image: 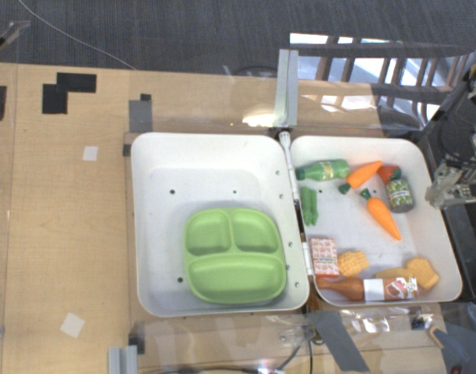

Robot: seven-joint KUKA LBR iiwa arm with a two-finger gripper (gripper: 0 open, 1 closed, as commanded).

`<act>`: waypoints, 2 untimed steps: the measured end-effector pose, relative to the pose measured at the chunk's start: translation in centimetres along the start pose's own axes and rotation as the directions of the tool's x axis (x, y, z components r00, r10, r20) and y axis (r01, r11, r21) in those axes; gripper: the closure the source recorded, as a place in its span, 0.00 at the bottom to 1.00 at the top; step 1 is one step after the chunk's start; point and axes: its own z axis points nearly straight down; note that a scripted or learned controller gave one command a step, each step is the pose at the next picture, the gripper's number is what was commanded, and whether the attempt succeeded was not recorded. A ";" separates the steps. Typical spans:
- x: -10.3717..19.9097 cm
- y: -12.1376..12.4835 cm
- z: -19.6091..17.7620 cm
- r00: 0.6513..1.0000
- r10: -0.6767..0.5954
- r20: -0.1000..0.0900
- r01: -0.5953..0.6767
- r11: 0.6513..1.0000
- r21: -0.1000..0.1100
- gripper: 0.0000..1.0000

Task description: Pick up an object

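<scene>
Gripper (448, 189) sits at the right bin's (436, 232) right rim, off to the side of the toys; whether it is open or shut I cannot tell, and nothing shows in its grasp. Nearest it stand a dark jar (399, 195) and two carrots (384, 217), with a green bottle (323, 170) by the far wall. A sauce bottle (370, 288), a corn cob (351, 262), a small box (324, 256) and a tan toy (422, 271) crowd the near edge. All look like light, hard, smooth plastic, likely to slip. The lower carrot lies free on bare floor; across its thick end seems the best hold. The left bin (156, 209) holds a green tray (234, 254).
</scene>
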 end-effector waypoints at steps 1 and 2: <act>-3.0 2.0 -3.4 0.994 0.111 -0.009 -0.111 0.994 -0.003 1.00; -5.5 0.9 -6.1 0.980 0.199 -0.008 -0.199 0.980 -0.002 1.00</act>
